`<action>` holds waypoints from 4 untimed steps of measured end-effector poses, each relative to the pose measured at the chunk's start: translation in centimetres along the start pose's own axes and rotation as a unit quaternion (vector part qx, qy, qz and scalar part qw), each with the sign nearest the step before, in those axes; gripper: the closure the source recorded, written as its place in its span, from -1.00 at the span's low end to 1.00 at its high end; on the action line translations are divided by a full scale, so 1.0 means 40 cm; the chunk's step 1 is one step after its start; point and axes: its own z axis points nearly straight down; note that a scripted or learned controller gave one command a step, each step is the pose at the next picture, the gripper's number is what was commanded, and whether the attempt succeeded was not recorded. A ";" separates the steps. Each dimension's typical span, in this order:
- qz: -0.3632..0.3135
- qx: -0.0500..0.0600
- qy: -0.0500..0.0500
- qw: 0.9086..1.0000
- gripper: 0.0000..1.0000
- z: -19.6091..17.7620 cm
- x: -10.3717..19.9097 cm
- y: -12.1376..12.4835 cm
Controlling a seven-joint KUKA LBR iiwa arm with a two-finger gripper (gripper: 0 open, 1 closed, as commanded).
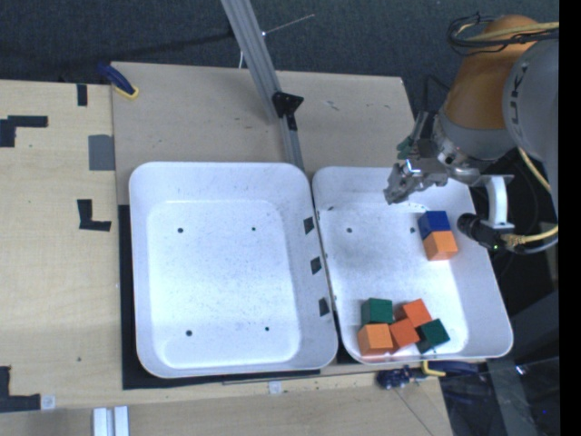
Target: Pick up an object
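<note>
Closest to the camera, right at the near edge of the worktop [227,89], there's a little cluster of blocks bunched up in the near end of the right bin [472,280]: a dark green block [377,312], an orange block [375,338] just in front of it, another orange block [410,321] tilted beside them, and a second dark green block [433,333] at the outer side, all touching or nearly so. A bit further back in the same bin, near its right wall, a blue block [434,221] sits with a smaller orange block [440,244] pressed up against its near side. The left bin [218,271] sits just beside the right one, rims touching. Further back still, the hand [400,187] hangs over the far end of the right bin, near the far rim, pointing down, well apart from the near cluster and a little off from the blue block. Nothing's between its fingers that I can see, but honestly I can't tell if it's released or clenched, too small and blurry. Beyond that, a grey metal pole [259,48] slants across the far edge of the worktop.
</note>
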 end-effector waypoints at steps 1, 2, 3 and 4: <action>-0.002 0.000 0.000 1.000 1.00 -0.002 0.109 0.013; -0.003 0.000 0.001 1.000 1.00 -0.026 0.256 0.041; -0.002 0.002 0.000 1.000 1.00 -0.003 0.392 0.032; -0.002 0.000 0.001 1.000 1.00 -0.040 0.515 0.042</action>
